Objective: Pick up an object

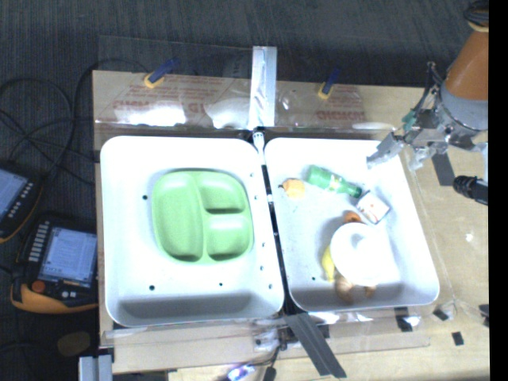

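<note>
grey hand [401, 151] — fingers apart, empty — above the right bin's [425, 236] far corner.

This is looking like a robotics lab or test cell — not a home or a shop. A wooden bench [111, 94] is standing on dark grey carpet [238, 10], bearing two shallow white bins: the left bin [119, 236] and the right bin [417, 236], sitting side by side. A clear plastic sheet [198, 94] is lying across the bench's far edge, held by blue and yellow clamps [160, 72]. On the floor at the left, handheld control pendants [59, 260] with lit screens are trailing black cables [40, 125] — gear of an industrial arm [468, 78] setup.
</note>
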Tool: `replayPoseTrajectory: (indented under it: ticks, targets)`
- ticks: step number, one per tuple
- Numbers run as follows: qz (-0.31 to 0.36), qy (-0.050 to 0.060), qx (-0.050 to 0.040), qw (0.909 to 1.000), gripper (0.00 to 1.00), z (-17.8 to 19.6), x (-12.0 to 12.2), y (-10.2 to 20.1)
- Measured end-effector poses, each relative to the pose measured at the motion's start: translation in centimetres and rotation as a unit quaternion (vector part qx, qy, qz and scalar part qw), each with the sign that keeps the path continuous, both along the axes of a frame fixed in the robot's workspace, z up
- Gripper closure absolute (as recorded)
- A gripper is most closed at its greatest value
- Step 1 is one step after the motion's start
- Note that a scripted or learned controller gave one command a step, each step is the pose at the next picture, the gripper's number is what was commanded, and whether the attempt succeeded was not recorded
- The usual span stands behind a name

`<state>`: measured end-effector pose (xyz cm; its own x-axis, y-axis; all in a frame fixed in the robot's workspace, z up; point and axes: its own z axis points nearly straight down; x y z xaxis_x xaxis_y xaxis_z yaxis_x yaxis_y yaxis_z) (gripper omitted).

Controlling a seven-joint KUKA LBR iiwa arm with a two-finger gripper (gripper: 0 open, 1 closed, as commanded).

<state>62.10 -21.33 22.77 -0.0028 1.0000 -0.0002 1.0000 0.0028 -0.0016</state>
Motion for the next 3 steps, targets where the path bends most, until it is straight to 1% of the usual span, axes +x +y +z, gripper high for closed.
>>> replayPoseTrajectory:
  ticks: [1, 2, 3]
  targets:
    - [-0.220, 0.001, -0.0017, 0.9755, 0.00, -6.0, 1.1, -1.0]
    - [-0.272, 0.004, -0.0027, 0.9622, 0.00, -13.6, 4.2, 5.1]
    - [-0.287, 0.000, -0.0015, 0.9579, 0.00, -11.0, -4.7, 1.5]
